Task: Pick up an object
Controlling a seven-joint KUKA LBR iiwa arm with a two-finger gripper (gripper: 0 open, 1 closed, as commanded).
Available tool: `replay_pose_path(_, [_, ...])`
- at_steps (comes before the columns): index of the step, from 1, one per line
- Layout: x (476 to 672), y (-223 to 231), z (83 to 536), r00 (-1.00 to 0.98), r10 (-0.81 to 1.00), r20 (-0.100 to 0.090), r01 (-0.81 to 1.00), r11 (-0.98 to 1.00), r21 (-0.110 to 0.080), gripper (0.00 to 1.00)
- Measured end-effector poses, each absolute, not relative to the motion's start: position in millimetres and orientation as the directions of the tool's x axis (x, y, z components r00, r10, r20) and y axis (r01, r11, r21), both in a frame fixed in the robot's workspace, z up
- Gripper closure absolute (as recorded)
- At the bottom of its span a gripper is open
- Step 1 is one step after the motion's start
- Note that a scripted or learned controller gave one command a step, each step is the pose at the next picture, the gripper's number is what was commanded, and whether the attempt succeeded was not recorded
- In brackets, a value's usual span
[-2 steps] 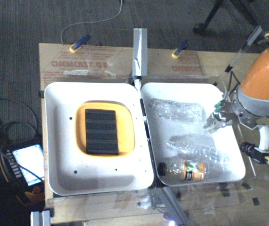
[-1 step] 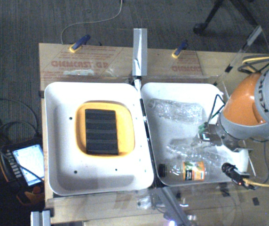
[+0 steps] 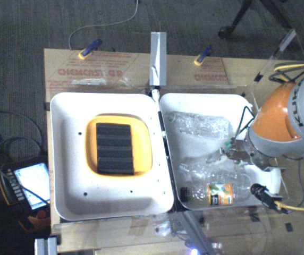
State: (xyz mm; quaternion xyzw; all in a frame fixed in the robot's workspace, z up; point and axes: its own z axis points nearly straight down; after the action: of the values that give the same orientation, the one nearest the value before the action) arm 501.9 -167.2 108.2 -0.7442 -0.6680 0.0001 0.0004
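In the left bin (image 3: 67,142) lies a yellow sponge with a black ribbed top (image 3: 118,146). The right bin (image 3: 205,102) holds clear plastic bottles: one crumpled near the back (image 3: 201,124), and one lying along the front with an orange label and dark cap (image 3: 216,191). My gripper (image 3: 230,152) reaches in from the right, low over the middle of the right bin, just above the clear bottle. Its fingers are hidden among the clear plastic. The arm's orange band (image 3: 279,116) sits over the bin's right rim.
Both bins rest on a wooden board (image 3: 115,70) with two blue-and-yellow clamps at its back edge. A metal bar (image 3: 157,57) stands between the bins at the back. A small screen device (image 3: 30,182) lies on the floor at left.
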Motion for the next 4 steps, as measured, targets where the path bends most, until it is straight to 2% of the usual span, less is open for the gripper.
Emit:
replay_pose_path(1, [489.9, -162.5, 92.2, -0.073, 0.997, -0.009, 0.997, 0.073, 0.019, 0.0])
replay_pose_path(2, [491.7, -161.4, 102.5, -0.075, 0.997, -0.007, 0.997, 0.075, 0.022, 1.0])
replay_pose_path(3, [492.4, -161.9, 103.0, -0.074, 0.997, -0.009, 0.997, 0.074, 0.025, 0.0])
replay_pose_path(4, [549.6, -187.8, 94.4, -0.103, 0.995, -0.001, 0.995, 0.103, -0.001, 0.0])
